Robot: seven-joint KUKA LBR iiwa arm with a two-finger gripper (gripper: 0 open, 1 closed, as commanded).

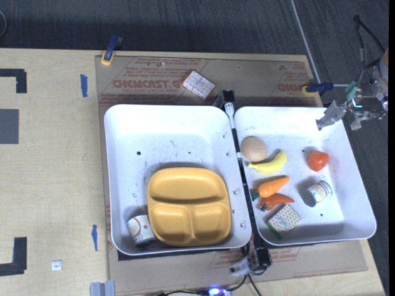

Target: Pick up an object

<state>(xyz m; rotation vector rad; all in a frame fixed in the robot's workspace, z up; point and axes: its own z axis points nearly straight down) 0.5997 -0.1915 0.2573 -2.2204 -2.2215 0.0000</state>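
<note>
At the upper right corner of the right bin (pixel 364 224), the pincer (pixel 336 115) hangs above the rim with nothing seen between its fingers; whether they stand apart or together cannot be made out, as the wrist is cut off by the frame edge. Inside that bin lie a tan egg-shaped piece (pixel 253 147) touching a yellow banana (pixel 269 162), an orange carrot (pixel 273 185) just above a red pepper (pixel 278 200), a patterned block (pixel 284 218), a small can (pixel 318 192) on its side and a red-orange tomato (pixel 318 160), all well apart from the pincer. The left bin (pixel 123 140) holds a yellow compartment tray (pixel 188 206) with a small printed cup (pixel 140 227) tight against its lower left corner. A printed card (pixel 197 84) rests on the brown board (pixel 154 79) behind the bins on the tabletop (pixel 49 165).
</note>
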